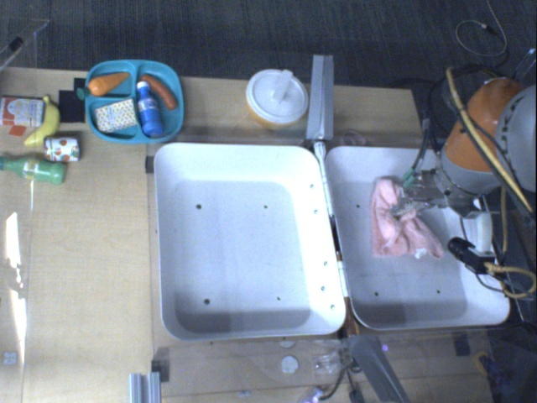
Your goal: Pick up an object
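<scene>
Wood bench (84, 267) w/ dark carpet behind it, two white bins side by side. Pink cloth (396, 221) lies in the right bin (419, 300), crumpled, long axis running roughly from the bin's far wall to its near wall, slightly slanted. Gripper (414, 201) sits right on the cloth's right edge, touching it; can't tell how the fingers are set tbh. Left bin (243, 242) is beside it.

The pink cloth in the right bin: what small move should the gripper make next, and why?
Probably close and lift a little. The gripper sits right on the pink cloth, crumpled on the floor of the right bin, so a small lift would test the grasp.
</scene>
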`<state>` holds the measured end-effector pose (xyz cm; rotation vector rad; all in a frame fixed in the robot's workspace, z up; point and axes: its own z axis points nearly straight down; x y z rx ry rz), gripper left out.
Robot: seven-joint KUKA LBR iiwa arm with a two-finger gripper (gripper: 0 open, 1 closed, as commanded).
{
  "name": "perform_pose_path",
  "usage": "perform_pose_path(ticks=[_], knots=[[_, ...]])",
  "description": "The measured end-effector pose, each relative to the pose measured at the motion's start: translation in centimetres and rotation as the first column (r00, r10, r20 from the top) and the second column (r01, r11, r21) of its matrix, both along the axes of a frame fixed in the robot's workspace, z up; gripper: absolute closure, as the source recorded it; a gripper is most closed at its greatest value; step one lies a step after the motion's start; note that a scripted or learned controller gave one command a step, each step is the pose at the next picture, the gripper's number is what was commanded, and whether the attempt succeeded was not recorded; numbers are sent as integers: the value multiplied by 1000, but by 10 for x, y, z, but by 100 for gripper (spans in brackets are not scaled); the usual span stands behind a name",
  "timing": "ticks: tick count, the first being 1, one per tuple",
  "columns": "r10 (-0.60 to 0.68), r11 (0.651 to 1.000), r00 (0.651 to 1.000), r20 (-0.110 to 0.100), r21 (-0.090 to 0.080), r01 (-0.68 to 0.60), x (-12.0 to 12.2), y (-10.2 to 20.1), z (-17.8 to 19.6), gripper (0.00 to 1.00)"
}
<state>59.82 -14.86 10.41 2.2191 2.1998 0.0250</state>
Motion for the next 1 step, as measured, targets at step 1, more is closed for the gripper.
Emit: perform_pose_path(ticks=[1], knots=[[94,996,995,-18,-1,-94,27,13,133,100]])
